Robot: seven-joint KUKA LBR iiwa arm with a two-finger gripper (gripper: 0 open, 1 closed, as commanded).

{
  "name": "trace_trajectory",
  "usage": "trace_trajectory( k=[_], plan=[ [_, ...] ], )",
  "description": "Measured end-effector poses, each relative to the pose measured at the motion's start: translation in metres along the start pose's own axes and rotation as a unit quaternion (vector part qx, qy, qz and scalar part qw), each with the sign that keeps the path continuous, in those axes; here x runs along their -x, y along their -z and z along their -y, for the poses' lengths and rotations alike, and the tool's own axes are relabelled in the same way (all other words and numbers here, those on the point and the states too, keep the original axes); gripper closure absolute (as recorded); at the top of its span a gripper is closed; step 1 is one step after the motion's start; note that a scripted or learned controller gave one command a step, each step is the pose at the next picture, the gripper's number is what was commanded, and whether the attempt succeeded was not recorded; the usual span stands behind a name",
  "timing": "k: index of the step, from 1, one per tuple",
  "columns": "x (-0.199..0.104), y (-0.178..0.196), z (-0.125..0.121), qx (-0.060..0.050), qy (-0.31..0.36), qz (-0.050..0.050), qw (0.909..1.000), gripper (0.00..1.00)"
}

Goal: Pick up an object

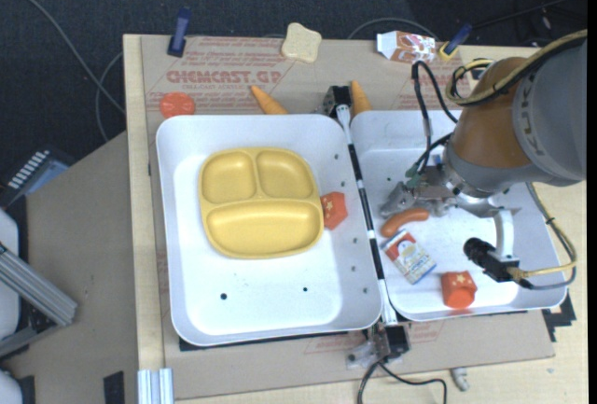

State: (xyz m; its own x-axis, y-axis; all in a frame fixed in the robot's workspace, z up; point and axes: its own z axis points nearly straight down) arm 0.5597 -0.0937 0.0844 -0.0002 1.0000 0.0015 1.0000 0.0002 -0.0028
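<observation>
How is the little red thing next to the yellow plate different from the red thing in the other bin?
The red piece lies in the left bin, touching the yellow plate; the red block lies in the right bin, near its front edge, apart from other things. The red piece looks smaller and flatter; the red block looks bigger and chunkier. Both are orange-red, and both lie away from the pincer.

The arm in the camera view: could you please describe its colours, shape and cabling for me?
The arm is a thick, rounded grey body with a broad orange band above the wrist. Below it sits a pale grey wrist section, ending in a small metallic gripper. Black and yellow cables loop beside the band, and another black cable runs off a black fitting lower down.
</observation>
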Motion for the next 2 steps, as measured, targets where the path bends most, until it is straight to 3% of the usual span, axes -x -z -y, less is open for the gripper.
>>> trace_trajectory(
  k=[1,2],
  plan=[
    [0.0001,0.0099,-0.0004,0.001,-0.001,0.0,1.0,1.0],
    [0.0,0.0097,-0.0003,0.001,-0.001,0.0,1.0,0.0]
  ],
)
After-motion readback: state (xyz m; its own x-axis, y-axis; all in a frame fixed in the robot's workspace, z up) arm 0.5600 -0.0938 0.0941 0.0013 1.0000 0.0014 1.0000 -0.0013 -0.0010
